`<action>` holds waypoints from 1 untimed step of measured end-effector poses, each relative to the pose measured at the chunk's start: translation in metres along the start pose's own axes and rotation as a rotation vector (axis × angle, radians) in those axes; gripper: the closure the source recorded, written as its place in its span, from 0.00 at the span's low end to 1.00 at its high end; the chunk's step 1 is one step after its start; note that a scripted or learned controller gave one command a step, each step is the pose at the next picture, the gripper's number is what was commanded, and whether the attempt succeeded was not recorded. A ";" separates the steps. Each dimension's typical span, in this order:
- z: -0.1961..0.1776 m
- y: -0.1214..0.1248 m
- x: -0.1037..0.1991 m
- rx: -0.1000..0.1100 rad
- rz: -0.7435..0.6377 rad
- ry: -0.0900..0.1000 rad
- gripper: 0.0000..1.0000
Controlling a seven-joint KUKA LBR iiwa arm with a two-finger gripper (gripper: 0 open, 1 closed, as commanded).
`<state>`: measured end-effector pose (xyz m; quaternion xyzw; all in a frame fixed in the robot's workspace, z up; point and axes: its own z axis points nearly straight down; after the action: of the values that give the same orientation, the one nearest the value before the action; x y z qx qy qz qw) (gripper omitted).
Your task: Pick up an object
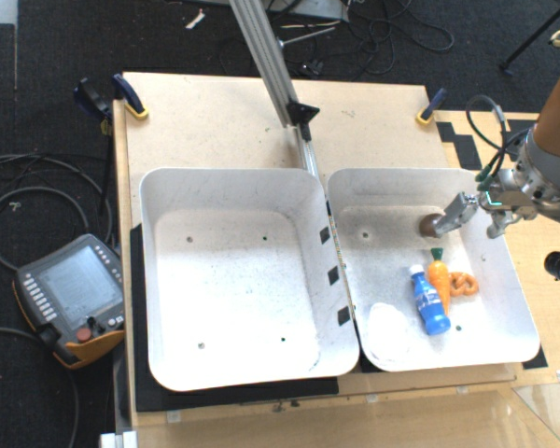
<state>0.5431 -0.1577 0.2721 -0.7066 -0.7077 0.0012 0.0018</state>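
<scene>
The gripper [481,211] hangs over the right bin [392,189] near its right wall, its fingers spread and gripping nothing. A small brown object [431,223] lies just beside the lower finger, toward the bin's middle. Nearer the front edge lie a blue bottle [430,301], long axis running front to back, touching an orange toy [451,281], with a white disc [388,325] beside them.

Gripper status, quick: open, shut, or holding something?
Gripper: fingers spread open, holding nothing; it hangs over the right bin, beside the brown round object.
</scene>
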 end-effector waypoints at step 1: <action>-0.002 0.001 0.000 -0.004 0.001 -0.001 0.00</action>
<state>0.5437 -0.1578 0.2743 -0.7070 -0.7073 0.0000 -0.0001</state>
